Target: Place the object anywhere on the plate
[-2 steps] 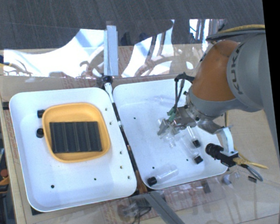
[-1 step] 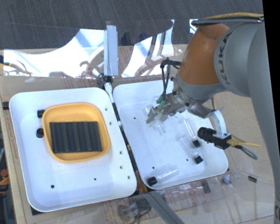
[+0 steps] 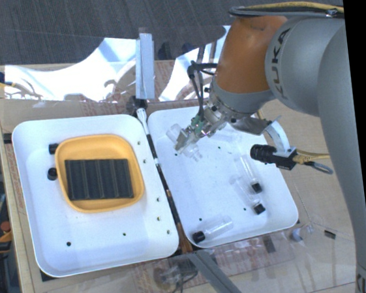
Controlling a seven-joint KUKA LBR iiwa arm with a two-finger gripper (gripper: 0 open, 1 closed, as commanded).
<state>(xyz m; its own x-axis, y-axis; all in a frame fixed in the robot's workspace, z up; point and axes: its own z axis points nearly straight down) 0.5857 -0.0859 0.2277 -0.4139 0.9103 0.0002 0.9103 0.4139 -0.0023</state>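
Camera view: "KUKA" lettering on the grey arm (image 3: 303, 50), hand (image 3: 187, 137) over right bin (image 3: 279, 213), grip state unclear.

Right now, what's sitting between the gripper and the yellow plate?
In the camera view, the gripper hangs over the right bin; the yellow plate lies in the left bin. Between them are bare white bin floor and the two bins' adjoining rims.
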